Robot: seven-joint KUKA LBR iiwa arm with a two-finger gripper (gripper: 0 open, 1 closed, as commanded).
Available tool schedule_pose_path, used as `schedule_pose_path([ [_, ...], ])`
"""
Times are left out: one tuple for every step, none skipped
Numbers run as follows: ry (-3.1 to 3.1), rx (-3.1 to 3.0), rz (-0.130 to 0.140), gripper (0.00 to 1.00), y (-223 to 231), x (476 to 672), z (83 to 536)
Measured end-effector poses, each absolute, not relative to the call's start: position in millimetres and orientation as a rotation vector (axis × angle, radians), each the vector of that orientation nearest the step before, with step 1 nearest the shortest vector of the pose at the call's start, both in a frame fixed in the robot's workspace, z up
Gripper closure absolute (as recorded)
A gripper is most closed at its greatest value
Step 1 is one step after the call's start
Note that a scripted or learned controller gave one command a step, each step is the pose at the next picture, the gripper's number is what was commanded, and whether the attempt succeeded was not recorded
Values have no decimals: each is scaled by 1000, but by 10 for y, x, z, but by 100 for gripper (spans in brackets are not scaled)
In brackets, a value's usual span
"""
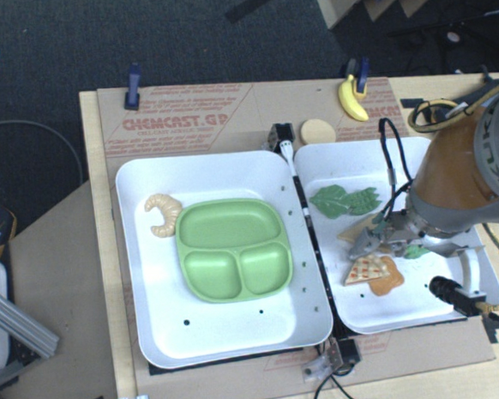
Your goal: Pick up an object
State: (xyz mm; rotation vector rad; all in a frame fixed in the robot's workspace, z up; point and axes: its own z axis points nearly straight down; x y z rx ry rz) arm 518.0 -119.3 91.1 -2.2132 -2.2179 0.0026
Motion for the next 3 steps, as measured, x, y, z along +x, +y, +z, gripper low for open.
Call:
schedule_pose_path([
  [-2218, -2219, 2, 0, -1008, 4772, 842],
  [-2221, -2224, -2, 100, -1016, 4794, 949],
  [-2220, -2227, -3, 100, -1015, 4796, 1046],
])
